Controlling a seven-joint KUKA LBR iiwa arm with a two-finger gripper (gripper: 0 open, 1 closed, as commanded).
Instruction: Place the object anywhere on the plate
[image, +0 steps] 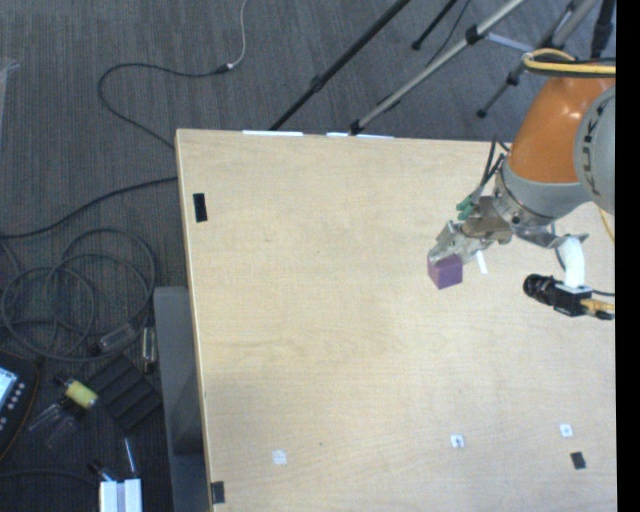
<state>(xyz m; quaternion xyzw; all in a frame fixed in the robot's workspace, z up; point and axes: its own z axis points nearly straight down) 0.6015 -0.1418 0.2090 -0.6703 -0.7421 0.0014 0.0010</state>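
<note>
The purple block (446, 271) sits right at the tip of the pincer (455, 252), on its lower-left side, touching it or very nearly so. From this slanted look down, the block seems to hang off the fingertips, but whether it is truly pinched between them or just resting on the bench (330, 330) beneath them, I cannot tell; the fingers are too small and cluttered to read, so how wide the pincer stands is unclear as well.

The block looks like a small, squat cube, with no obvious long axis to line up on.

Behind the pincer, up and to its right, the wrist runs back into the orange band (555, 125) of the arm. Just right of the pincer and a little lower, a black fitting (550, 289) sticks out with a white piece above it.

No plate can be made out on the pale wooden bench near the pincer, so which way the carry should go is a guess: leftward across the open bench looks likeliest.
</note>
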